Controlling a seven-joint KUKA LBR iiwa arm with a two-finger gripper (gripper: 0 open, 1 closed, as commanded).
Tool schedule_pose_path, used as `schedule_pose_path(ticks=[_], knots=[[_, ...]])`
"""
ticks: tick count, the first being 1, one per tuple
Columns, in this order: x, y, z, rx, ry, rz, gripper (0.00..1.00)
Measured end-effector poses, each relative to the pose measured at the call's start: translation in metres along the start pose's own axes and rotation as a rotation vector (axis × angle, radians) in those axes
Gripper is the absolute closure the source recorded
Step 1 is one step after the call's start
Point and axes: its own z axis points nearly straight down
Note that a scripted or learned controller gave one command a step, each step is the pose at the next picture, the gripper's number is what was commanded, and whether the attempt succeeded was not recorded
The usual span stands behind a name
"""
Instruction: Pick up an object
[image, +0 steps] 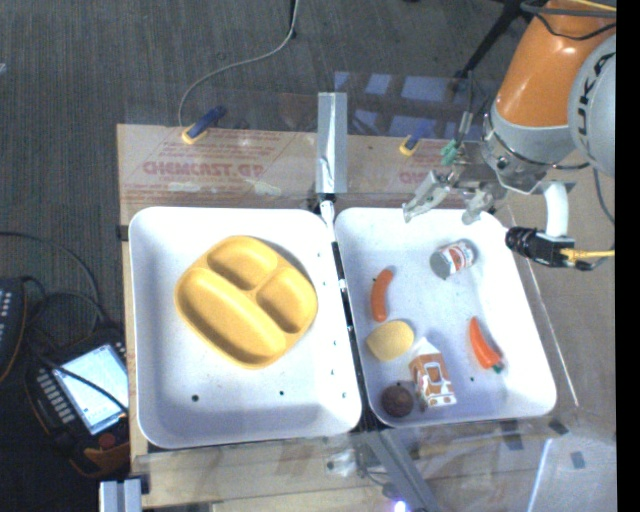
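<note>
Chocolate ball (398, 401) and carton (433, 381) crowd together; fingers (418, 203) spread open, holding nothing, so drop straight onto the lone can (453, 259).

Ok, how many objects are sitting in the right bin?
6. In the right bin: can near the back, sausage left, carrot right, yellow lump centre, carton and dark ball in front.
</note>
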Motion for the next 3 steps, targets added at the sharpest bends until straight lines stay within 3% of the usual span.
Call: schedule_pose_path(ticks=[1, 2, 3], knots=[[0.031, -0.032, 0.096, 0.001, 0.000, 0.001, 0.00], [-0.006, -0.030, 0.177, 0.001, 0.000, 0.003, 0.00], [-0.005, -0.030, 0.169, 0.002, 0.002, 0.003, 1.00]])
